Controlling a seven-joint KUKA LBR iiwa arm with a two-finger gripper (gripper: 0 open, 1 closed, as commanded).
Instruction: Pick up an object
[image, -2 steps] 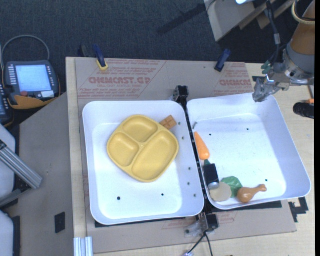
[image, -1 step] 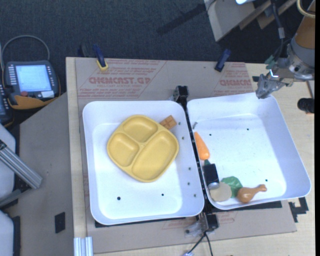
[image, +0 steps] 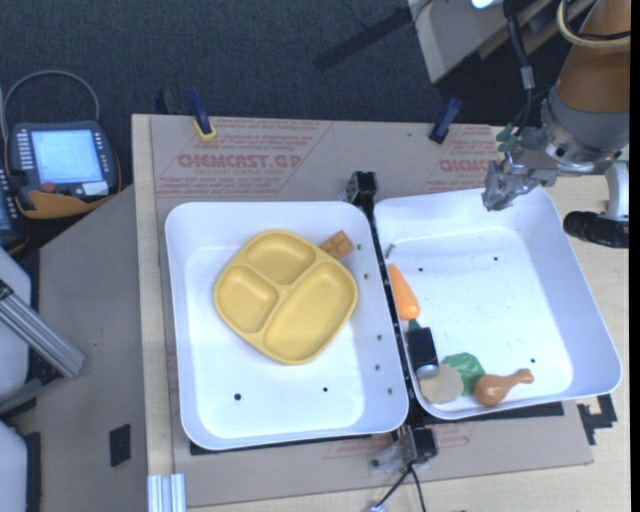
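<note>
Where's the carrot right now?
The carrot lies in the right bin, against its left wall, just above the black block and well away from the tool.

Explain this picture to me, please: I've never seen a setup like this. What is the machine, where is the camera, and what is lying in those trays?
One fixed camera looks down at a slant on a bench. The grey machine with the orange band at upper right is a robot arm; its gripper hangs over the far edge of the right bin, with nothing visibly held. That bin has small toys along its left and near sides: a carrot, a black block, a green piece and a drumstick. The left bin holds a yellow divided plate with a small brown block at its far edge.
</note>
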